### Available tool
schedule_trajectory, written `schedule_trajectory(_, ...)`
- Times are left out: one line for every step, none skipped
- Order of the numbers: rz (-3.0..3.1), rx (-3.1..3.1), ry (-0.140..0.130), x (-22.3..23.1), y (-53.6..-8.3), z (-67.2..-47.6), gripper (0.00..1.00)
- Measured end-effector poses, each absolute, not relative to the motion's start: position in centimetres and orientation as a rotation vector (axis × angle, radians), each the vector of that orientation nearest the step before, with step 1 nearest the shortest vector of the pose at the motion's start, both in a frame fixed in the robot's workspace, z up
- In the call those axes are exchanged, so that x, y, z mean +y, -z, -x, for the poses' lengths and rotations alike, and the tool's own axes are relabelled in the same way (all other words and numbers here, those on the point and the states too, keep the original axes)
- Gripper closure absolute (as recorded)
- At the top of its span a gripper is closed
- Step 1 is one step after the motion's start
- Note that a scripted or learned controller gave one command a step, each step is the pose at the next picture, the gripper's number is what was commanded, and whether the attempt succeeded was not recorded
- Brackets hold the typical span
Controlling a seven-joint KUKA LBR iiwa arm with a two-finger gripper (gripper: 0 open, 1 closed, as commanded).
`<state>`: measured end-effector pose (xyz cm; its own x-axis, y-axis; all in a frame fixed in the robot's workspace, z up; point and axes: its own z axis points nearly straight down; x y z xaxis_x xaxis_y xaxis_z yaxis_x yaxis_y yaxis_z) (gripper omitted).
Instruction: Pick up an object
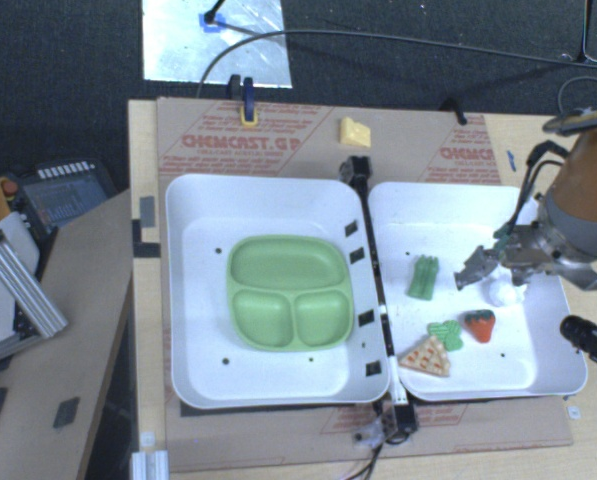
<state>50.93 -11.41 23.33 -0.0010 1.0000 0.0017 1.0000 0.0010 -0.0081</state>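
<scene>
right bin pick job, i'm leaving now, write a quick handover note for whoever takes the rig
Gripper: low over the right white bin, nothing seen between its fingers; open or shut unclear.
In the right bin: green ridged block, small white ball beside the gripper, red strawberry toy, green leafy toy, pizza slice toy.
Left white bin: green divided plate.
Done: nothing lifted.
Left: grasp and lift one object.

— Where can I pass in the right bin (538, 373)?

— The far half of its floor lies bare. Near my hand (475, 268), a white ball (501, 292) sits just beside, the strawberry (480, 325) close below it.

— And to the left?

— The green block (423, 277), the green sprig (445, 334) and the pizza slice (426, 357) crowd the divider side; bare floor runs between them and the front wall.
</scene>
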Motion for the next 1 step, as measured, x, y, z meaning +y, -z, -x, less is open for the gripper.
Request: schedule_trajectory(2.219,-2.226,0.002,-11.4,-23.77,-51.15,0.0)
